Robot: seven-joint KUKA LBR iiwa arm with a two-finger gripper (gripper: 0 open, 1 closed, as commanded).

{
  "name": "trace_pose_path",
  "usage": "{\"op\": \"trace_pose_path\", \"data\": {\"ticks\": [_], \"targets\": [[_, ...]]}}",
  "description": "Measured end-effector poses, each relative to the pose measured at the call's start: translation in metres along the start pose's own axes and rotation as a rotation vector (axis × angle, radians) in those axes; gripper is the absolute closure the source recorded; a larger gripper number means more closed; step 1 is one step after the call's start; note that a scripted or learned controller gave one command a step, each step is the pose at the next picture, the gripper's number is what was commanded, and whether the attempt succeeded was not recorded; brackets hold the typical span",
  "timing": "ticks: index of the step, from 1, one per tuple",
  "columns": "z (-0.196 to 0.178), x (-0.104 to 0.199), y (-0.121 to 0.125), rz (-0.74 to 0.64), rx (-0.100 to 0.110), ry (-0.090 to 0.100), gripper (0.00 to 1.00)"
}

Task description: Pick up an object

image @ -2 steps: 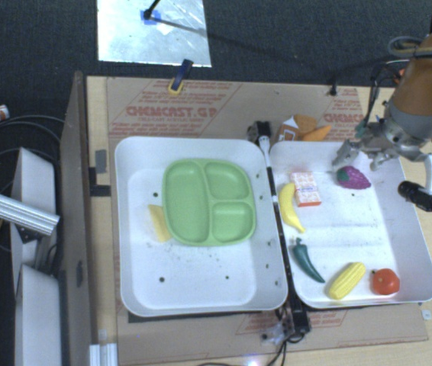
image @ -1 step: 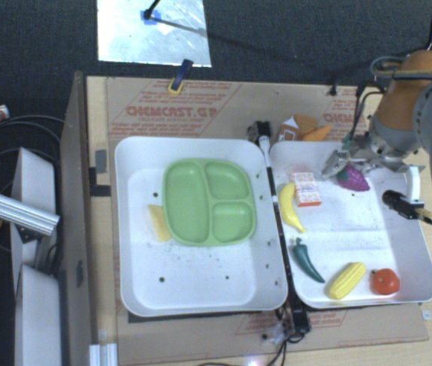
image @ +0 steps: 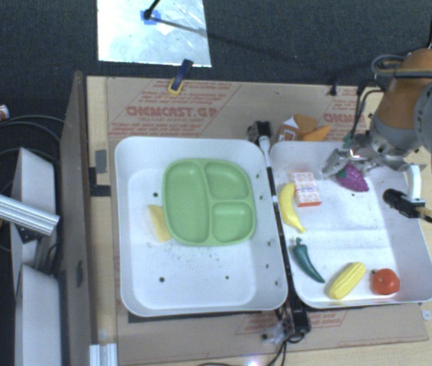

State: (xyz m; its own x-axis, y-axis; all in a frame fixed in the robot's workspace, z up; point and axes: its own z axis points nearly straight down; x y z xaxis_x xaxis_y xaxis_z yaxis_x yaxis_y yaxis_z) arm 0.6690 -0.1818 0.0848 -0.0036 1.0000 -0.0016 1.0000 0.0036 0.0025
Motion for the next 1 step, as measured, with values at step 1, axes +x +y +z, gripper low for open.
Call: {"op": "trace_pose_path", "data": {"ticks": [1], "targets": [[-0.0002,-0.0037,-0.0069,0.002,0.001,0.000,0.00]]}}
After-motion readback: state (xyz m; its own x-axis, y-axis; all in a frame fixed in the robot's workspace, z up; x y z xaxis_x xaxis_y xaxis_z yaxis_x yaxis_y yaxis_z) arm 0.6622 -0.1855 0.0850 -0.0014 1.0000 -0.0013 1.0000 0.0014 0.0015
